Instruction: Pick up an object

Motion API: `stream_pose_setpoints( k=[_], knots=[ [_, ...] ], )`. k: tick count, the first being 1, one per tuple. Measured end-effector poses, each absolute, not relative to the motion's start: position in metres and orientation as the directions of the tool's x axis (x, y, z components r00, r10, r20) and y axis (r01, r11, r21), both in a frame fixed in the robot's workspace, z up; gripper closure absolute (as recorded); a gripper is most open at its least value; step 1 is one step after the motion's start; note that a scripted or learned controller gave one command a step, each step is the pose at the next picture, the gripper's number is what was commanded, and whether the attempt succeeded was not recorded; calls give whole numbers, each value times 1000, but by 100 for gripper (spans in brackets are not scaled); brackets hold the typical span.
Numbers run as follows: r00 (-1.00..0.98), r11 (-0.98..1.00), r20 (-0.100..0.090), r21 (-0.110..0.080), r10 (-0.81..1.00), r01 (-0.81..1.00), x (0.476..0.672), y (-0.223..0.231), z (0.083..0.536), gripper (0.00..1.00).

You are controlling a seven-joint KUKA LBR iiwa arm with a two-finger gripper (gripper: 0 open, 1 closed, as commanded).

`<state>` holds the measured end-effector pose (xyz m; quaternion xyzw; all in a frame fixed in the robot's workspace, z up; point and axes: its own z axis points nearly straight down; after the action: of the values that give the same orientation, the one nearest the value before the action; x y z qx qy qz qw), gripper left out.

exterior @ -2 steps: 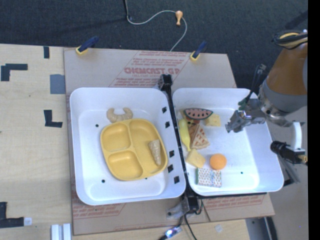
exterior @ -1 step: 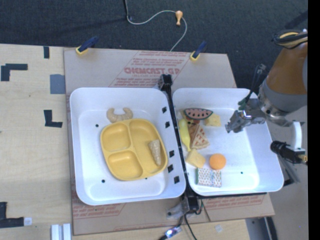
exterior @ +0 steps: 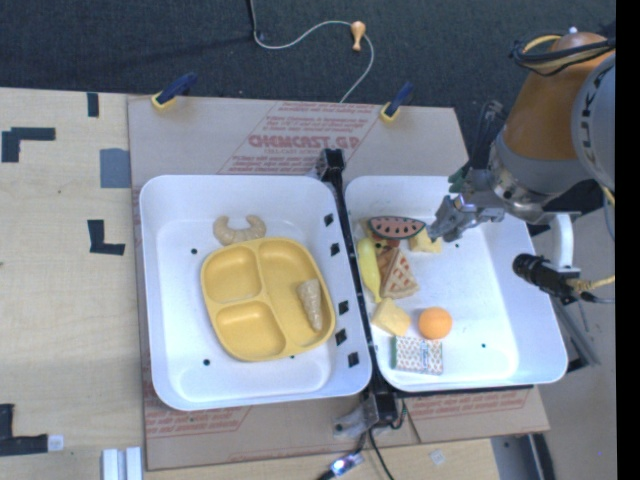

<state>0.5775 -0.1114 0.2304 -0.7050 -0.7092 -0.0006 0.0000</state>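
Note:
My gripper (exterior: pixel 446 224) hangs over the back of the right bin (exterior: pixel 500 298), coming in from the right under the grey and orange arm. Just at its tip lies a small yellow piece (exterior: pixel 428 242); I cannot make out whether they touch. To the left of it sit a watermelon slice (exterior: pixel 392 228), a waffle wedge (exterior: pixel 398 274) and a yellow banana-like piece (exterior: pixel 367 264). Nearer the front lie a pale cheese wedge (exterior: pixel 391 318), an orange ball (exterior: pixel 434 323) and a patterned packet (exterior: pixel 418 354).
The left bin (exterior: pixel 170 268) holds a yellow divided plate (exterior: pixel 240 298) with a beige stick (exterior: pixel 312 304) in its right compartment, and a tan curved piece (exterior: pixel 239 230) behind the plate. A black divider (exterior: pixel 345 258) runs between the bins. The right bin's right half is bare white.

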Motion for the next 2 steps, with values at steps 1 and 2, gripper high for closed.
stream_pose_setpoints(
  k=[1,2],
  knots=[
    [-4,4,-1,1,1000,1000,621,-89,213,100],
    [-2,2,1,0,1000,1000,620,-87,235,100]
  ],
)
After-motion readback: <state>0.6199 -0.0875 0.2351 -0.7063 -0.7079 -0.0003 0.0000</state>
